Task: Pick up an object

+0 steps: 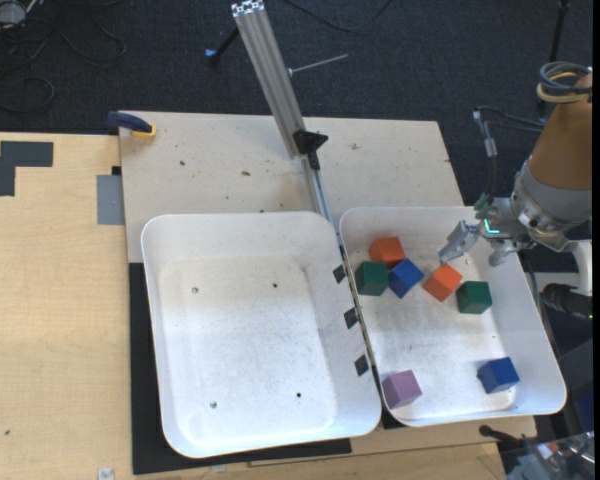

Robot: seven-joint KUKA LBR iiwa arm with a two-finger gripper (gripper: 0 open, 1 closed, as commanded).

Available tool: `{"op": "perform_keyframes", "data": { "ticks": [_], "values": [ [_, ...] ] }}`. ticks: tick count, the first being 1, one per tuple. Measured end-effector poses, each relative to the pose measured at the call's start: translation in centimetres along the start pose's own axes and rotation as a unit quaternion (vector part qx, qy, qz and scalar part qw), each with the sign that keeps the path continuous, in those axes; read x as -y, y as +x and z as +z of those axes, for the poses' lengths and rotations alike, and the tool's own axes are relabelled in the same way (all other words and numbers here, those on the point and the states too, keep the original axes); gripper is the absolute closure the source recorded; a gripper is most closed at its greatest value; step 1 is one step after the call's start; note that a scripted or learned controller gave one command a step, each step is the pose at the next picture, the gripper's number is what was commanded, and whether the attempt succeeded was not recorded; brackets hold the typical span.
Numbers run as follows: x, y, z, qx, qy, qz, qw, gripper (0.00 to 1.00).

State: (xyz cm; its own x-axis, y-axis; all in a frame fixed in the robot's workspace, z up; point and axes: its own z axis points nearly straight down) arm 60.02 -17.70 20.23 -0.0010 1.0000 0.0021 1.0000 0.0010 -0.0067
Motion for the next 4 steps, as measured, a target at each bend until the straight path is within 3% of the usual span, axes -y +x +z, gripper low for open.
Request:
{"op": "perform_keyframes", "data": {
  "ticks": [1, 2, 3, 4],
  "values": [
    [-0.1, 0.0, -0.2, 0.001, -0.002, 0.0, 1.0, 0.0],
    [-0.3, 0.7, 6.1, 0.0, 0.001, -0.002, 1.0, 0.0],
    [-1.0, 0.5, 8.1, 0.004, -0.015, 0.0, 0.9999, 0.0],
    [-1.0, 0.3, 7.2, 0.004, -0.015, 0.001, 0.9999, 1.0]
  ]
}}
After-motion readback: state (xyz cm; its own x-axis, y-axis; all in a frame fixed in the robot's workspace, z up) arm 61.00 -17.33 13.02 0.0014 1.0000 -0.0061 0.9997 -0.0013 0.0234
